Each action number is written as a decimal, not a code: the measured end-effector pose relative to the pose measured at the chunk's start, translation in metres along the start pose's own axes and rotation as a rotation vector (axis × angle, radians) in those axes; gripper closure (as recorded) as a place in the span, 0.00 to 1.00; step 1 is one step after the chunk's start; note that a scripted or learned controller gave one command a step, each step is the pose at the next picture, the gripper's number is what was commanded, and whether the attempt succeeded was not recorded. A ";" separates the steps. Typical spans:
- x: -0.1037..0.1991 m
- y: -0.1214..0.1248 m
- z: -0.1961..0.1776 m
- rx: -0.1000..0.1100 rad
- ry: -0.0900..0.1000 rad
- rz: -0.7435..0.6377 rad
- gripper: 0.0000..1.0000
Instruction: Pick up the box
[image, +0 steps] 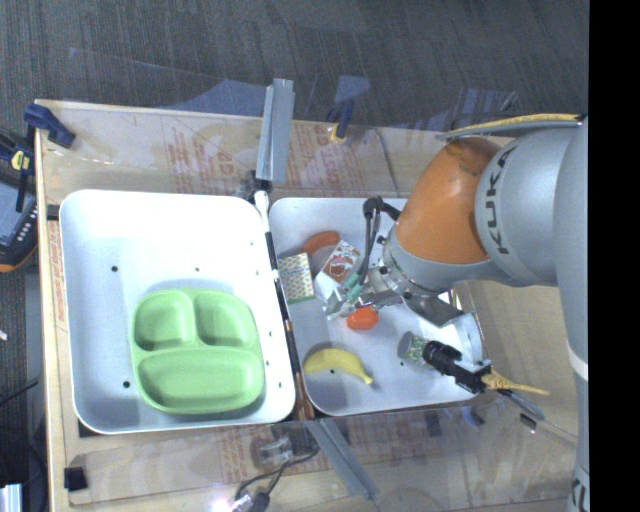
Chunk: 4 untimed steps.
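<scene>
Hovering low in the right-hand shallow white bin (330, 400), the two-finger gripper (345, 293) is pointing toward nine o'clock; whether it is apart or together, I cannot tell. At its eleven o'clock, a small red-and-white cardboard box (340, 263) is lying just beside the tip. At five o'clock an orange round fruit (362, 318) is sitting; farther down, a yellow banana (338, 364) is resting.

The arm (500, 215) covers the right bin's (330, 395) three o'clock side. Whether the jaws are parted is unclear. The box (341, 262) is partly hidden.
</scene>
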<state>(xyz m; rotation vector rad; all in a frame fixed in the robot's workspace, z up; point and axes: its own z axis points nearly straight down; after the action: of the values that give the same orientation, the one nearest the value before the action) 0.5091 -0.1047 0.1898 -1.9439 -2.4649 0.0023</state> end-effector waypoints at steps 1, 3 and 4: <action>0.068 0.011 -0.030 -0.003 -0.002 -0.207 1.00; 0.020 0.039 -0.047 0.002 0.000 0.148 1.00; 0.020 0.039 -0.047 0.002 0.000 0.148 0.00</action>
<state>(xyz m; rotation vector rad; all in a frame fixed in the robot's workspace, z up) 0.5423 -0.0760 0.2371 -2.1201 -2.3138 0.0046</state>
